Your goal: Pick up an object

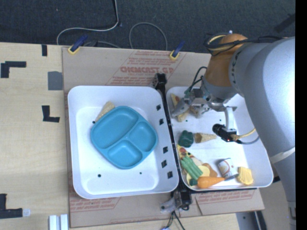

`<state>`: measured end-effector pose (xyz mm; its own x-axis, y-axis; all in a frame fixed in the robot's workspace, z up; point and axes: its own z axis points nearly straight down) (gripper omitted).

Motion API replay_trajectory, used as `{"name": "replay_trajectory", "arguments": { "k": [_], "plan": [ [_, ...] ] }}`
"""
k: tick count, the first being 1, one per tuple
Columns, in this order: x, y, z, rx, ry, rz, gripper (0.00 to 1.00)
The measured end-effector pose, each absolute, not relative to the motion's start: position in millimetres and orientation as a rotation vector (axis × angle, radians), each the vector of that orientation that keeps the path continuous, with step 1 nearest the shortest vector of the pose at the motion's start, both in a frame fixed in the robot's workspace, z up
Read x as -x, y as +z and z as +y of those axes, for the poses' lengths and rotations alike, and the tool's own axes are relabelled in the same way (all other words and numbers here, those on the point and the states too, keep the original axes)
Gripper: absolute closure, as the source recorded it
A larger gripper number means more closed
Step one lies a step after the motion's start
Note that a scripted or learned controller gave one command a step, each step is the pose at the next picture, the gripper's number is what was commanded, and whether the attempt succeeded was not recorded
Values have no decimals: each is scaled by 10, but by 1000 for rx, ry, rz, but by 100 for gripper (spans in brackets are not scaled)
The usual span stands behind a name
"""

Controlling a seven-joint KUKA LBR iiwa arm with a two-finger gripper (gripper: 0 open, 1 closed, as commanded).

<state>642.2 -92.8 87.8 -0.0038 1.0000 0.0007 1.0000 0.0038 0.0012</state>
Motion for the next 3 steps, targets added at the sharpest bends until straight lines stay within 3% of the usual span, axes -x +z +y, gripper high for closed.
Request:
{"name": "replay_trajectory", "arguments": {
  "k": [2, 3],
  "plan": [
    [-6678, 858, -961, -2221, -9, 2230, 0],
    [-6679, 856, -968, -2220, -7, 2224, 0]
  ]
}}
